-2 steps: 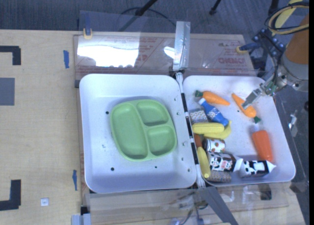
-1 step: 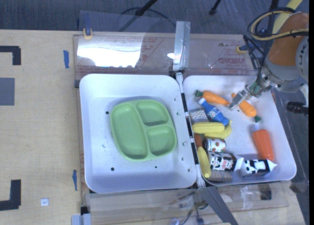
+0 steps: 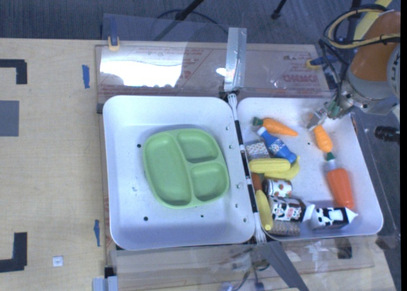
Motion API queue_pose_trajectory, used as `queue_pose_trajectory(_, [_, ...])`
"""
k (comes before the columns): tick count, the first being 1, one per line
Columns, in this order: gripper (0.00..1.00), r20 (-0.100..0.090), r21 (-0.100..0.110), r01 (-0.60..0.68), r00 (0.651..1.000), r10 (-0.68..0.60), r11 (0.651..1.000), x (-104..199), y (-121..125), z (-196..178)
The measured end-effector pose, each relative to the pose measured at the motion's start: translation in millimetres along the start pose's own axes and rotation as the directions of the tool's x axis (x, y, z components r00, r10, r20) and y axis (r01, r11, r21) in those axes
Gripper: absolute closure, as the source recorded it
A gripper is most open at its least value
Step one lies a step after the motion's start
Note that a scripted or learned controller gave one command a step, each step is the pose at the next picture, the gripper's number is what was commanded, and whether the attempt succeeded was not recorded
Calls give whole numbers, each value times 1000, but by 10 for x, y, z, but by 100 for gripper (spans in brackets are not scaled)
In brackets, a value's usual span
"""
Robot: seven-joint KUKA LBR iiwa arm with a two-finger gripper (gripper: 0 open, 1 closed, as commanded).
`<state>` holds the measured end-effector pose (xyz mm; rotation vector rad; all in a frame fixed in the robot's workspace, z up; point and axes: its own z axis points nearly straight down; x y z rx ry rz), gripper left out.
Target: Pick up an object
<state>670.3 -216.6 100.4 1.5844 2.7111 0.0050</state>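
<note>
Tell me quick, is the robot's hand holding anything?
Hand: cannot be told; it hangs over the right bin, just above a small carrot.

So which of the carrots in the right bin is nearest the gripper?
The small carrot by the bin's far right side, just below the gripper. The carrot near the divider and the big orange one further down lie farther away.

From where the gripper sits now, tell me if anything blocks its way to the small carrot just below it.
Nothing visible does. The gripper hangs over the right bin, and the small carrot lies on bare bin floor below it, apart from the other toys.
</note>
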Motion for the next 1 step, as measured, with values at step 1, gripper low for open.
queue_pose_trajectory(1, [100, 1, 2, 92, 996, -92, 996, 849, 79, -881])
